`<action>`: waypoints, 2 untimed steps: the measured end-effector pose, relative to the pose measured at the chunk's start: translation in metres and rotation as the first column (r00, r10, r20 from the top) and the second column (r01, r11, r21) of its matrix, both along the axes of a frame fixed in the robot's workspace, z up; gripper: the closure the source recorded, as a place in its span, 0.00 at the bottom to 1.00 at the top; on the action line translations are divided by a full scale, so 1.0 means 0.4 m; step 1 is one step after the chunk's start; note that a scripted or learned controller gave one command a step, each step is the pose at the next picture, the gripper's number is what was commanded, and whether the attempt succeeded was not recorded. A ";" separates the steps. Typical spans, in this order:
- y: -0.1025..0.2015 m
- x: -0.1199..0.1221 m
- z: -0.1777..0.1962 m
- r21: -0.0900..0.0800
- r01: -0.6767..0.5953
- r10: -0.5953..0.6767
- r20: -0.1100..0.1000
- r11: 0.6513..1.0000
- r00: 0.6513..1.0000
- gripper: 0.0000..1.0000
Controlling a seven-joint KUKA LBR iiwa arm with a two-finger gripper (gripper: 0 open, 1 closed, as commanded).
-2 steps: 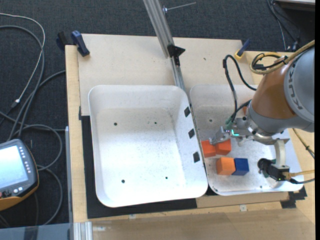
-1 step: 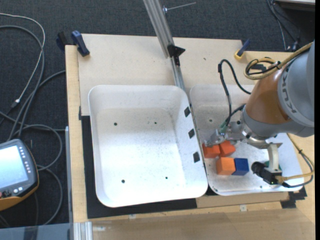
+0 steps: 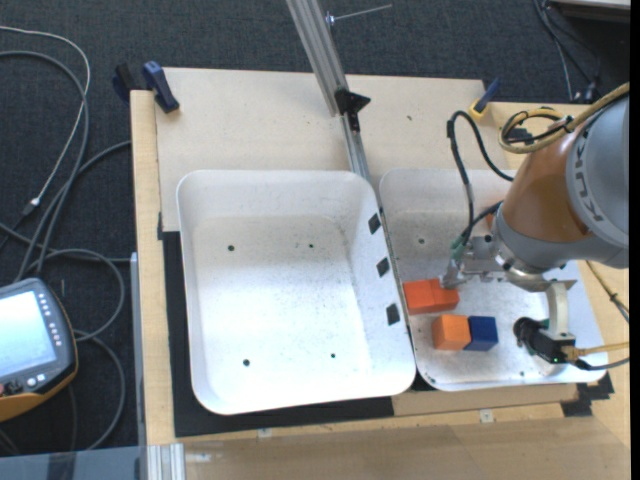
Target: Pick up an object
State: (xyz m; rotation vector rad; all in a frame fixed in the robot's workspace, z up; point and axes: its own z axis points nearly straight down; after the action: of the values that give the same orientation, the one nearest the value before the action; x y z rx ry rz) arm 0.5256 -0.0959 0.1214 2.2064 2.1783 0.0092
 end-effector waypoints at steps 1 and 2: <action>-0.068 0.009 0.439 0.022 -0.013 0.014 -0.023 1.000 1.000 1.00; -0.155 -0.034 0.425 0.024 -0.009 0.010 -0.034 1.000 0.999 1.00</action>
State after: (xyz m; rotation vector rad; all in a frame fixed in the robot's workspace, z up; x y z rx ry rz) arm 0.5120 -0.1580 0.2915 2.2252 2.2179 -0.0017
